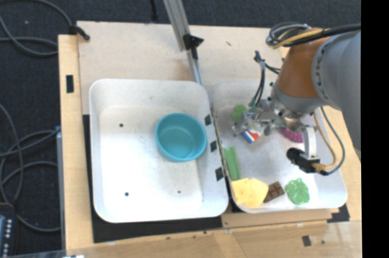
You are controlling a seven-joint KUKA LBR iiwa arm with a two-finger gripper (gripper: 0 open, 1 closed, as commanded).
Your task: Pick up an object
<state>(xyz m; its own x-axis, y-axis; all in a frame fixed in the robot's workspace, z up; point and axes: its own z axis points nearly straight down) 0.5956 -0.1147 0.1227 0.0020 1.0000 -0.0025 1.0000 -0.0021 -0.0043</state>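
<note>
1. The gripper (252, 127) is seen low in the right bin (331, 190), near that bin's far left corner; its fingers are largely masked by the wrist and cabling, so whether it is released or clenched cannot be told.
2. A small red, white and blue object (250, 136) lies just beside the fingertips; whether it is touched or held cannot be made out.
3. A green piece (239, 111) is partly hidden behind the gripper, and a magenta item (295, 135) is half covered by the arm (322, 71).
4. Along the right bin's left wall a green stick (231, 162) is laid; by the near edge a yellow block (250, 191), a brown piece (275, 191) touching it, and a green leaf-like toy (297, 190) are found.
5. A teal bowl (180, 137) is set upright near the middle of the left bin (121, 190), towards its right wall.
6. No readable writing or brand is discernible on any item; the markings are too small.
</note>
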